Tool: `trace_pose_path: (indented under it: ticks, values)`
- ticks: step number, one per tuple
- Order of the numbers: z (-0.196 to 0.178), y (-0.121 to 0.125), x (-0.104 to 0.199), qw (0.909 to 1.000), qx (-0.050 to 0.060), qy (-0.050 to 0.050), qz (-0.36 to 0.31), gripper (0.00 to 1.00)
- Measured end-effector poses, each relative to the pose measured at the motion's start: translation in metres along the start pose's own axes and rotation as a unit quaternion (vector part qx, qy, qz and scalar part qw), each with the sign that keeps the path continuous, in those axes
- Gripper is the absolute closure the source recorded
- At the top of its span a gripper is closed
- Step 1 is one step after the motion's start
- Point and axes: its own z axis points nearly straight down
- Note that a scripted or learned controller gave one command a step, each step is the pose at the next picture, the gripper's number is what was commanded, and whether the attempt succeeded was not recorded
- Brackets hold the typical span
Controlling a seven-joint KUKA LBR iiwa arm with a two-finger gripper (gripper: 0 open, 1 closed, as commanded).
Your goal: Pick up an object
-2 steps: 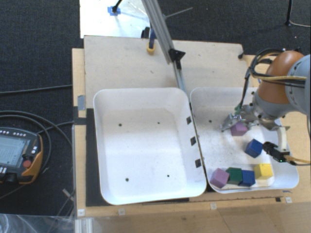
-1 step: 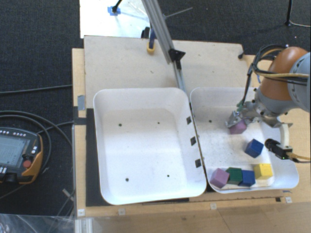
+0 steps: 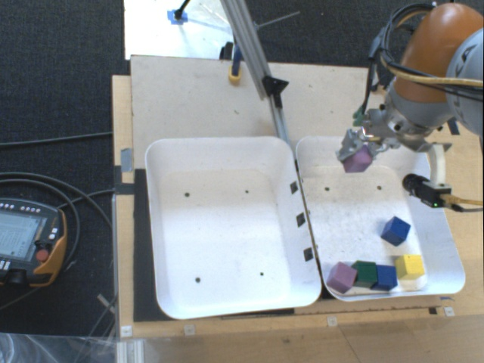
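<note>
Purple block [image 3: 358,159] gripped by claw [image 3: 357,148] (above right bin [image 3: 454,263])

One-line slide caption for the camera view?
Gripper holds a purple block above the right bin; five blocks remain inside.

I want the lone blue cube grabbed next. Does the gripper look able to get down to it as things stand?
Probably not yet: the gripper already has a purple block between its fingers. The blue cube itself stands apart from the other blocks in the right bin, nothing over it.
</note>
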Motion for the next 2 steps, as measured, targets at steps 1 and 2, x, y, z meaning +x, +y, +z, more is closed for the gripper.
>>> trace_pose_path:
  ticks: [1,2]
  values:
    - [-0.023,-0.015,0.085,1.0000,0.003,0.002,-0.001,1.00]
    - [0.033,0.037,0.158,1.0000,0.004,0.001,-0.001,1.00]
